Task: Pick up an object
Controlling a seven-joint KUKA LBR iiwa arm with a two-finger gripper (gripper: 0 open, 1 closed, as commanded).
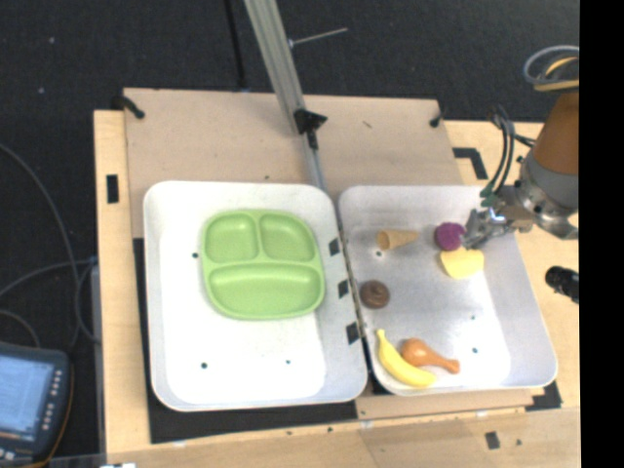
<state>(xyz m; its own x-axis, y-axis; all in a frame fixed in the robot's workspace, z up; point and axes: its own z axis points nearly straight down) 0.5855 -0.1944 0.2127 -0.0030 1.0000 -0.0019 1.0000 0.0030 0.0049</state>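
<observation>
Camera view: tool [480,228] low in right white bin [507,349], between purple round toy [449,234] and yellow wedge toy [462,263], likely lining up grasp. Grip state: cannot tell. Green divided plastic plate [263,265] sits in left white bin [175,359], away from reach.

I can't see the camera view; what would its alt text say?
A grey robot arm with an orange band reaches from the right, its gripper beside a purple round toy and yellow wedge in the right white bin. That bin also holds a cone, brown ball, banana and orange drumstick; the left white bin holds a green divided plate.
</observation>
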